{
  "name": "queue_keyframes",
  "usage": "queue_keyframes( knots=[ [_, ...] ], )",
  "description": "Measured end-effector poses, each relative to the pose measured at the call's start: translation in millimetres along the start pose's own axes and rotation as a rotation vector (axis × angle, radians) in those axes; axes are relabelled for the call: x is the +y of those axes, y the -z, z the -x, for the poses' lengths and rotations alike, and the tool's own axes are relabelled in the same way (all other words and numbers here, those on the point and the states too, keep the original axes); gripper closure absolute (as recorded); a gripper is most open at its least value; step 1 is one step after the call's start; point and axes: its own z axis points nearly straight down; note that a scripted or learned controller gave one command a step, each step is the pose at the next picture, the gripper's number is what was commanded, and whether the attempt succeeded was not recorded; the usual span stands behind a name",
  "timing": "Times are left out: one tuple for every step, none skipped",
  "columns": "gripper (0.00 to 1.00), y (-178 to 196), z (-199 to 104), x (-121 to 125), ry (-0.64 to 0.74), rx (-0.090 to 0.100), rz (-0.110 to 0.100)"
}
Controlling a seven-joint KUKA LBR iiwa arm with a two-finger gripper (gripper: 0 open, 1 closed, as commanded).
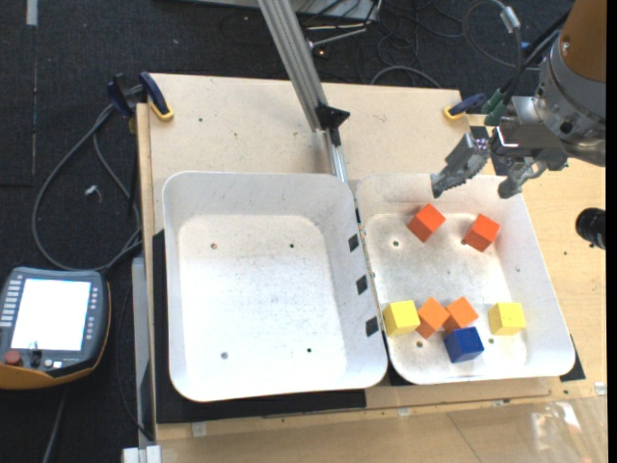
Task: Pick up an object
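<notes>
Camera view, jaws spread wide, holding nothing

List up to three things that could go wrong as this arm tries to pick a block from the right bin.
1. The yellow block, two orange blocks and blue block sit clustered, so fingers may jam or nudge neighbours.
2. The open gripper hovers by the bin's far rim; descending there may strike it.
</notes>
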Motion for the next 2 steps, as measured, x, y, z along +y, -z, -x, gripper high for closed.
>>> queue_keyframes(
  knots=[
    [0.00,-5,1,0,-0.002,-0.001,-0.010],
    [0.00,-99,87,101,-0.012,-0.003,-0.016]
  ],
)
